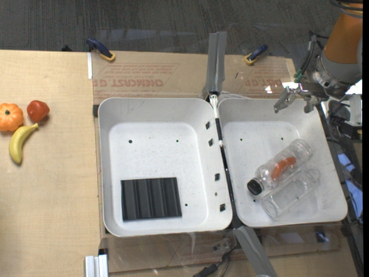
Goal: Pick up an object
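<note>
A clear plastic bottle (281, 168) with a black cap and something orange inside lies on its side in the right bin (253, 126). Touching its lower side is a clear plastic container (293, 196). A black ridged block (151, 198) lies flat in the front of the left bin (144, 120). My gripper (294, 105) hangs over the right bin's far right corner, well above and behind the bottle. It is open, and its spread fingers (281, 104) have nothing between them.
An orange (10, 118), a red fruit (38, 111) and a banana (20, 142) sit on the bench at far left, outside the bins. Two blue-and-yellow clamps (100, 49) (255, 53) hold cardboard behind the bins. Cables run along the right side.
</note>
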`<action>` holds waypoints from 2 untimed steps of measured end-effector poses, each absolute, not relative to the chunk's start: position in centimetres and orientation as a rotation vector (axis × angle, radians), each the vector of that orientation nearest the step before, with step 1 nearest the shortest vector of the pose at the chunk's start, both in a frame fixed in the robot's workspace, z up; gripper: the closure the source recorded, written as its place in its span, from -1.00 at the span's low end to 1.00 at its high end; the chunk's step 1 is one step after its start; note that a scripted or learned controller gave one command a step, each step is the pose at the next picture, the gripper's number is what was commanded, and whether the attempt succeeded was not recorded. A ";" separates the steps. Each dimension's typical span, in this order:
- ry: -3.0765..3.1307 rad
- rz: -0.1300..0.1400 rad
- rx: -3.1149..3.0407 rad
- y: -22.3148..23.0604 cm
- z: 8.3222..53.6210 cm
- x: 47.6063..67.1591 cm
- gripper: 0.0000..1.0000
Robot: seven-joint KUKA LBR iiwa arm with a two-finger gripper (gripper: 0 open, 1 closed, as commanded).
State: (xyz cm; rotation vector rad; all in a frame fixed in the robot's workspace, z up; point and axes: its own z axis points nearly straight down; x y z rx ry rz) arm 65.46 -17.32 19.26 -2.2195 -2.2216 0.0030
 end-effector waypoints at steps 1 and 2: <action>-2.261 0.000 -2.172 -21.9 11.9 59.9 -1.00; -2.377 -0.001 -2.050 -21.1 9.1 55.2 -1.00</action>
